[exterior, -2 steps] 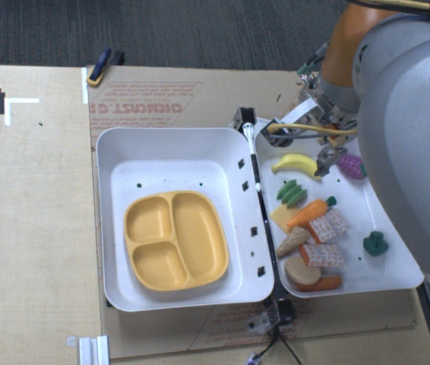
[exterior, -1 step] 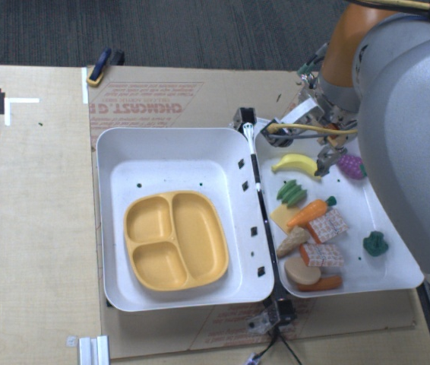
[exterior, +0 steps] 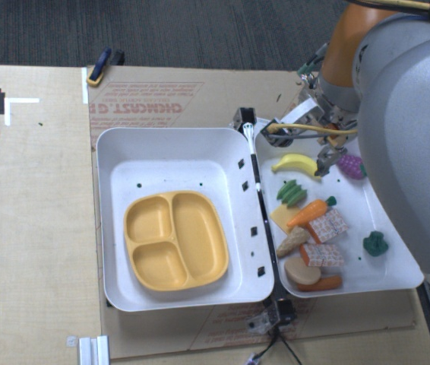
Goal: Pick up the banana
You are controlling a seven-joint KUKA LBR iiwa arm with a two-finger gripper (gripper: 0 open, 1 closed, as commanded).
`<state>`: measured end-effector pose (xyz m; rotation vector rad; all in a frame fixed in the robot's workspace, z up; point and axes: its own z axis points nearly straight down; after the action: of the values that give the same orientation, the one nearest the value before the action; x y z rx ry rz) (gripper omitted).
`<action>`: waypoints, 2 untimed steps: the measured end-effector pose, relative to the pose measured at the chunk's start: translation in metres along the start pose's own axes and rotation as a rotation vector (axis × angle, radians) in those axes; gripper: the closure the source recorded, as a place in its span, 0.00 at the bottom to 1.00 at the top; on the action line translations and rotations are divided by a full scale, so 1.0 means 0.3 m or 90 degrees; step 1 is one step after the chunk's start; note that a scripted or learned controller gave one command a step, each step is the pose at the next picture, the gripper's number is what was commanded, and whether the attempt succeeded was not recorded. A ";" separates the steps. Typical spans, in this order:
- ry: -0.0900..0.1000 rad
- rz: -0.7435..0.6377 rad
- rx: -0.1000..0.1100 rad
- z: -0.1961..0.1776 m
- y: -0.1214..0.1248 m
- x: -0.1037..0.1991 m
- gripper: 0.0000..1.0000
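grey arm (exterior: 412, 128) looms over banana (exterior: 294, 163), grapes (exterior: 351, 166) beside pincer (exterior: 327, 166).

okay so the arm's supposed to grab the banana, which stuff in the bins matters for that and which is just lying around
For the job: banana, end effector, right bin.

Lying about: yellow divided plate in the left bin, purple grapes, carrot, green broccoli, green pea pod.

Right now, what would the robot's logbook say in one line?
goal: pick up banana | gripper: at banana's right end | grasp: cannot tell | banana: lying in right bin | yellow tray: left bin
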<state>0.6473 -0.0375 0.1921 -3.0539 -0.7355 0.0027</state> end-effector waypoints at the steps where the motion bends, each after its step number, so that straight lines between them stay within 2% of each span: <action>1: 0.000 0.000 0.000 0.000 0.000 0.000 0.00; 2: 0.000 0.000 0.000 0.000 0.000 0.000 0.00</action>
<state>0.6473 -0.0375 0.1921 -3.0540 -0.7354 0.0027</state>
